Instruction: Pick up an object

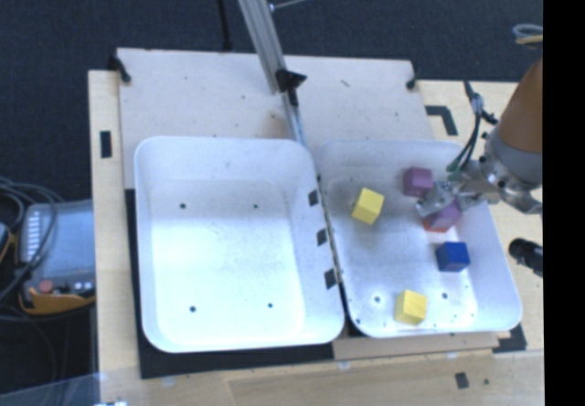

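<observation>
The right bin (494, 304) holds several small blocks. A yellow block (368, 206) lies near its left wall and a purple block (418, 180) sits farther back. My gripper (439, 205) reaches in from the right, low over a pink-red block (443, 219) that it partly hides. I cannot make out whether that block is gripped. In front of the gripper rests a blue block (452, 256), and a second yellow block (411, 306) lies near the bin's front edge.
The left bin (151, 212) stands beside the right one, and their walls meet at the middle. A slanted metal pole (260, 20) rises behind the bins. The arm's orange band (526, 112) hangs over the right bin's far right side.
</observation>
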